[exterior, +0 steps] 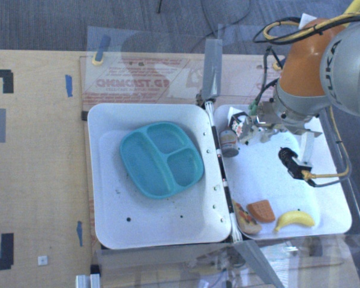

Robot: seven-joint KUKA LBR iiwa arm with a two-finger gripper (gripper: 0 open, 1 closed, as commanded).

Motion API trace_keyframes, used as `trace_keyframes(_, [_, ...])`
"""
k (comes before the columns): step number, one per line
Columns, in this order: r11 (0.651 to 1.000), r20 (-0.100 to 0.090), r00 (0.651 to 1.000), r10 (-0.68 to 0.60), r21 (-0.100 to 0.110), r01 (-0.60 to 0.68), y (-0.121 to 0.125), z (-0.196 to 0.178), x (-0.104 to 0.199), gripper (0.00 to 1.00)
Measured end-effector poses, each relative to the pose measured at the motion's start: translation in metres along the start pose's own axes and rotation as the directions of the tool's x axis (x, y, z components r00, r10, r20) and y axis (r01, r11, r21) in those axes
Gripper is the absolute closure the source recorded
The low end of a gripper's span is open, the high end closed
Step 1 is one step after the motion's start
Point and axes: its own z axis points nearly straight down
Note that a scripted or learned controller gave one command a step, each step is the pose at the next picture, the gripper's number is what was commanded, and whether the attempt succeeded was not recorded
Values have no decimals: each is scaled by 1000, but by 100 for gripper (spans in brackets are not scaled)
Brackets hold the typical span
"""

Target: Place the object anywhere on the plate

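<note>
Hard to read the hand (247, 128): buried under the grey wrist in a tangle of pale metal and dark cable, so cannot tell whether spread, pressed together or pinching anything. Low over the upper left corner of the right bin (258, 179). Above it the arm (306, 59), grey with an orange band, cut off by the right edge and covering the bin's upper right corner.

Just beside the hand, to its lower left: a small grey cylinder (229, 144), upright, dull brownish grey with a darker top, hard against the bin's left wall. Touching the hand or merely next to it? Impossible to say. No label or marking legible on it.

Well apart, along the same bin's bottom edge: a yellow banana (295, 220), curved, lying flat. Just left of it, an orange slab (261, 209) with rounded corners. Touching or overlapping that slab, a flat tan-and-red piece (246, 221), tucked into the lower left corner, partly hidden by the rim and too blurred to name.

Across the divider, in the left bin (108, 221): a teal plate (138, 161), rounded, with 3 compartments, lying askew near the middle, well apart from the cylinder.

Under the 2 bins, side by side: a pale wooden table (36, 161) with dark tape marks.
</note>
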Motion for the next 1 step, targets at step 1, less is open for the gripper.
trace_keyframes(1, [999,-2,999,33,-2,-33,18,-1,96,100])
